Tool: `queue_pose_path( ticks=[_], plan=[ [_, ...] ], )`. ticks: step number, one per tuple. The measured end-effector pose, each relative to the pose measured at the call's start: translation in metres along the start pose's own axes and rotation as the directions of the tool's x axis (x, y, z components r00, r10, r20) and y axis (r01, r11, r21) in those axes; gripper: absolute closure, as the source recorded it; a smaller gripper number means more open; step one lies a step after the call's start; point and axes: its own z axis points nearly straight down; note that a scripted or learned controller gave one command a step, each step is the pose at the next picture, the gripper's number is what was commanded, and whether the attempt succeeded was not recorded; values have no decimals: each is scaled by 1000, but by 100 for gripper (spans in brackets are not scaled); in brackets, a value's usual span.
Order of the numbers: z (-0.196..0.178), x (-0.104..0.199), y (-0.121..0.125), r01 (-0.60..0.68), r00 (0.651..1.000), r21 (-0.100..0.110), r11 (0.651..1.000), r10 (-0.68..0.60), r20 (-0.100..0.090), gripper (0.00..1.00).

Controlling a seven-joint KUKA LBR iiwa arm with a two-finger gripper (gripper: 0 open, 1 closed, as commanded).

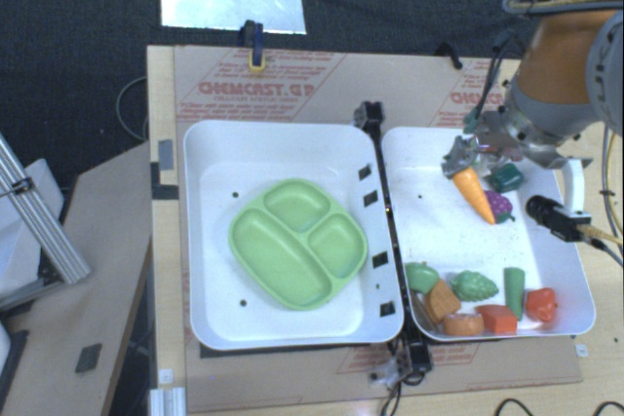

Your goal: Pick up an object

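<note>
**Operator:** Camera view has my arm [570, 54] coming in from the right, over the far part of the right bin [429, 209]. The gripper [466, 156] sits at the top of the orange carrot [476, 194].

**Colleague:** Is it holding the carrot?

**Operator:** I can't tell. The fingers meet the carrot's thick end, but I can't make out whether they are spread or closed, or whether the carrot is between them. The carrot lies slanted, its tip pointing toward the near edge, with a purple piece [500, 206] touching its lower side and a dark green piece [506, 177] just beside it.

**Colleague:** What else is in that bin?

**Operator:** A cluster along the near wall: a green leafy piece [475, 285], a green cylinder [514, 285], a red tomato [541, 304], plus orange and red pieces beside them.

**Colleague:** And the left bin?

**Operator:** I see 1 light green divided plate [297, 244] with 3 compartments, lying flat in the left bin [210, 209].
</note>
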Motion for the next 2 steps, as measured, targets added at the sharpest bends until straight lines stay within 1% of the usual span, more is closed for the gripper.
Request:
queue_pose_path(
  ticks=[1, 2],
  plan=[
    [15, 24, 30, -1, 1000, 3, 1000, 1, 0, 100],
    [21, 13, 19, -8, 1000, 6, 1000, 8, 1, 100]
  ],
)
